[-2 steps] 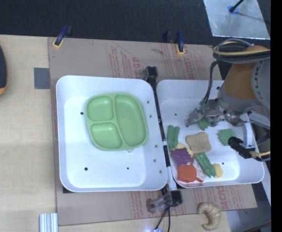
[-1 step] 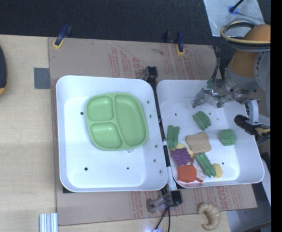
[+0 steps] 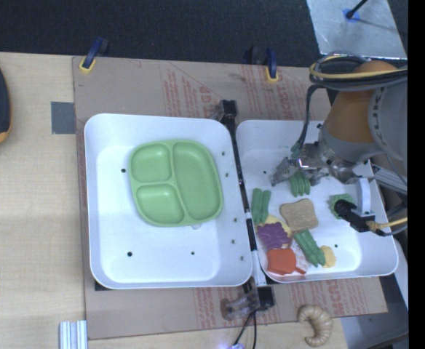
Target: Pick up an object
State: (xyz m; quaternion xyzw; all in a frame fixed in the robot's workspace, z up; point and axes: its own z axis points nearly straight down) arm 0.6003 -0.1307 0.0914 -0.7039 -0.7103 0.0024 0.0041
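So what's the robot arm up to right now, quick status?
Gripper low in right bin, over a green toy vegetable. No grasp seen. Bread slice and purple grapes lie nearby.

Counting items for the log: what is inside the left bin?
The left bin holds one green divided plate with three compartments, nothing in them. Whatever lies beneath the plate is covered.

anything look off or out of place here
One thing: a tan croissant lies on the cardboard below the right bin, outside both bins, while the other toy foods sit inside that bin. Nothing looks spilled or broken.
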